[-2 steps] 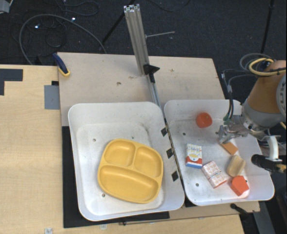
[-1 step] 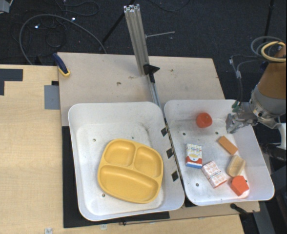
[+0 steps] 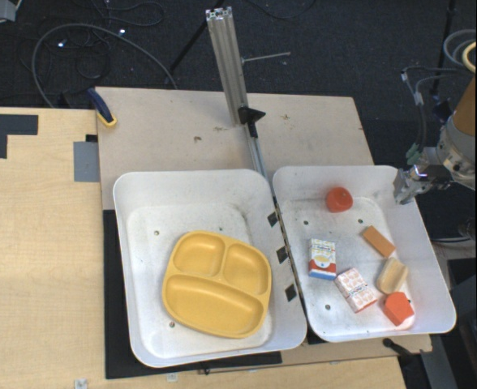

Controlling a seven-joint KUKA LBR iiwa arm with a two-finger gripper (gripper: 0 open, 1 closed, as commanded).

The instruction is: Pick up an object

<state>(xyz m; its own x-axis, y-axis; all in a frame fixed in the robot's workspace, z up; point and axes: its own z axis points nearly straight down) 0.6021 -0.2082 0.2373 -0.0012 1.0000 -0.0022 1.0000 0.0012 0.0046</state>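
Observation:
The right bin [image 3: 433, 318] holds several small objects. A round red piece [image 3: 339, 199] lies near its back, an orange-brown block [image 3: 377, 241] sits toward the right, and a tan bread-like piece [image 3: 392, 275] lies below that. Near the front right corner rests an orange-red block [image 3: 399, 308]. Two small printed cartons [image 3: 323, 258] [image 3: 356, 288] lie in the middle. My gripper [image 3: 406, 186] hangs at the bin's back right edge, right of the red piece and apart from all objects.
The left bin [image 3: 133, 217] bears a yellow divided tray [image 3: 218, 284]. An aluminium post [image 3: 229, 63] rises behind the bins. A blue and yellow tool [image 3: 102, 108] lies at the bench's back left corner.

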